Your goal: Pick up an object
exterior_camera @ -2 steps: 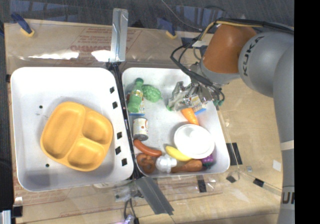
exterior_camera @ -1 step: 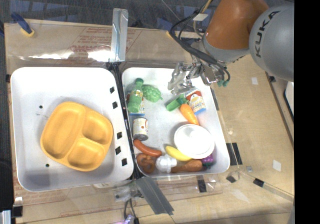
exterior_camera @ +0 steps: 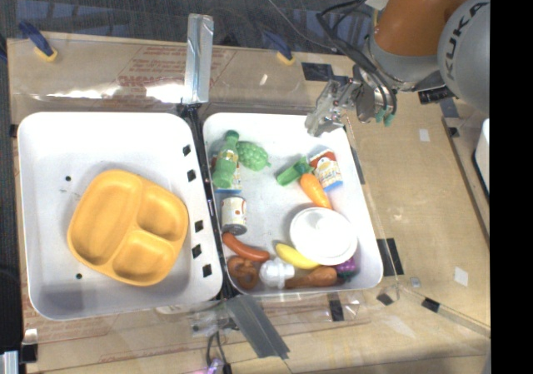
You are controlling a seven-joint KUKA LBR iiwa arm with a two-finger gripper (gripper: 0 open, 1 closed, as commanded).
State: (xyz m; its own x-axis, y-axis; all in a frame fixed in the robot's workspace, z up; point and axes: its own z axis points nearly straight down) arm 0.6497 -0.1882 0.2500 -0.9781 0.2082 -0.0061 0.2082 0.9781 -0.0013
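Sausages (exterior_camera: pixel 246 246) low; end effector (exterior_camera: pixel 326 117) (seemingly open) above carrot (exterior_camera: pixel 315 190).

Two white bins from above, arm at the right

We see the gripper (exterior_camera: pixel 326 117) poised over the right bin's (exterior_camera: pixel 265 127) far rim, nothing between its fingers; below lie a carrot (exterior_camera: pixel 315 189), white bowl (exterior_camera: pixel 322 235), banana (exterior_camera: pixel 294 256) and can (exterior_camera: pixel 235 214). The left bin (exterior_camera: pixel 42 147) holds a yellow divided plate (exterior_camera: pixel 127 226).

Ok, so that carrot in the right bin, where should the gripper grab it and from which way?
Probably from straight above, closing across the carrot's orange middle. It lies flat and slanted, green top toward the upper left, tip toward the white plate. The fingers should close across its width, though a small bottle sits tight against its upper right side, so room there is narrow. The gripper hangs above the bin's far edge.
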